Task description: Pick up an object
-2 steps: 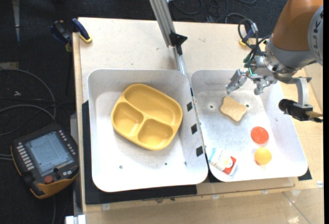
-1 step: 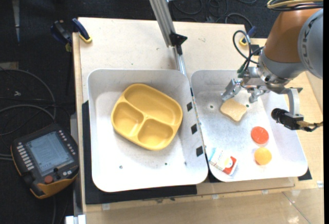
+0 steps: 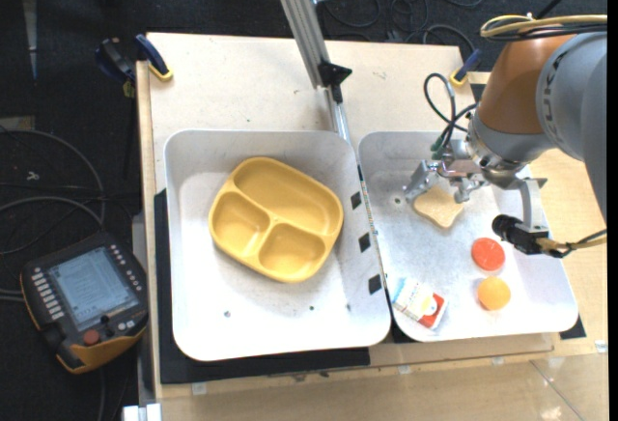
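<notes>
A pale wooden counter [image 3: 251, 81] carries two shallow white bins. The left bin [image 3: 193, 313] holds a yellow divided plate [image 3: 276, 218]. In the right bin [image 3: 550, 298], the pincer [image 3: 442, 180] sits low, its fingers spread apart, directly above a tan bread-shaped piece [image 3: 437, 210]; whether it touches is unclear. Nearer the front lie a red-orange disc [image 3: 488, 254], a small orange ball [image 3: 493, 294] and a white-and-red packet [image 3: 419, 302]. Dark carpet with cables surrounds the counter; a teach pendant [image 3: 85, 297] lies at left.

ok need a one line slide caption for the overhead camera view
KUKA arm's gripper poised over a tan slice in the right bin; yellow divided plate in the left bin.
</notes>
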